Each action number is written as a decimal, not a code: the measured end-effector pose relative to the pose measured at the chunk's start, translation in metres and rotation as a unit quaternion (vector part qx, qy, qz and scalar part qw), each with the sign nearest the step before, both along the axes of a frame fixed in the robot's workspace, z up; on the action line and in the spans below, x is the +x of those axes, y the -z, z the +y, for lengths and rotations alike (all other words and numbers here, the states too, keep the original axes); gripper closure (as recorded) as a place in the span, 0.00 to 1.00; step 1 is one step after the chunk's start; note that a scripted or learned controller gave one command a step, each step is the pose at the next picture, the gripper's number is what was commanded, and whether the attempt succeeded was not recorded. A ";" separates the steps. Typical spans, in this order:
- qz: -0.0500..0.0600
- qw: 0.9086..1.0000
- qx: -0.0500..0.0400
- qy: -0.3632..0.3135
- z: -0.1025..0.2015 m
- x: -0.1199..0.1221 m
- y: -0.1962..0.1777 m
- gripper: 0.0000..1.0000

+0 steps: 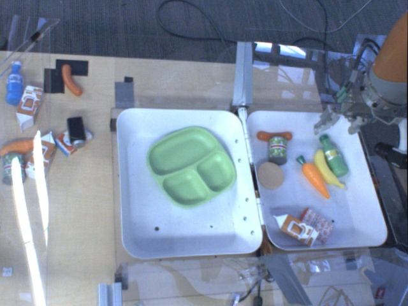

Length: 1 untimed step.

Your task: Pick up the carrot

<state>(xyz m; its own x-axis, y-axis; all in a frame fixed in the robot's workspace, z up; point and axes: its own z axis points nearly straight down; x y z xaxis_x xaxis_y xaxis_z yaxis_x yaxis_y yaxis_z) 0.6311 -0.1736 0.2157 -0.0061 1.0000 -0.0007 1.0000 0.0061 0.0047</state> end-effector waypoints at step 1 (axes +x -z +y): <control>-0.014 0.998 -0.005 -0.066 -0.024 -0.057 0.100 0.00</control>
<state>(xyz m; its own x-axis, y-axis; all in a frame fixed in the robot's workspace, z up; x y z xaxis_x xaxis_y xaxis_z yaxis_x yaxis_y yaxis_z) 0.5741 -0.1977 0.1158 -0.1368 0.9905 -0.0126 0.9900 0.1371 0.0326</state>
